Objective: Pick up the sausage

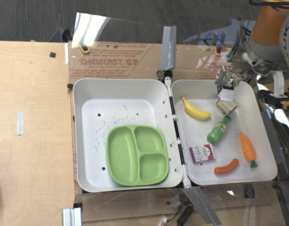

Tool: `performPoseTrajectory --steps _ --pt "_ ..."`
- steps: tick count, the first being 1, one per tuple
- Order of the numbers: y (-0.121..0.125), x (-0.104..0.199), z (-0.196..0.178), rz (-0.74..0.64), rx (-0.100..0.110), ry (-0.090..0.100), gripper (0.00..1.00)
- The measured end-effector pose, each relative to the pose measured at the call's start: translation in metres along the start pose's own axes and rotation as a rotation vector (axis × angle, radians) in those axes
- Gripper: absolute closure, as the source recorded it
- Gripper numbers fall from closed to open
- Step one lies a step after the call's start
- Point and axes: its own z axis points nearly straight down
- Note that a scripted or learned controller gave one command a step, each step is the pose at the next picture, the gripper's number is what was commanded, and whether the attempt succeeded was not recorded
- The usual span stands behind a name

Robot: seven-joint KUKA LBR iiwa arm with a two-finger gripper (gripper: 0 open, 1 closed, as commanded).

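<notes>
Arm reaches in from top right, gripper (224,81) over right bin's (264,173) far edge; can't tell jaw state. Sausage (227,166) lies near front rim, btwn carton (202,153) & carrot (248,149), well apart from gripper.

Banana (196,109); carrot (248,149); green plate (137,154)

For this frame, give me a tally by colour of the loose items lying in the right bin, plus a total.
Yellow: 1, the banana
Green: 1, the bottle
Orange: 2, the carrot and the sausage
White and pink: 1, the small carton
Pale beige: 1, the block below the gripper
Total: 6
</notes>
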Motion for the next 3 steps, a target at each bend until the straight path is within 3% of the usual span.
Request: performPoseTrajectory --steps 1,2,3 --pt "-0.032 0.088 -0.092 -0.032 0.002 0.0 1.0" --pt "-0.165 0.1 -0.022 -0.292 0.004 0.002 1.0" --pt "-0.09 0.117 -0.017 -0.279 0.002 0.001 1.0"
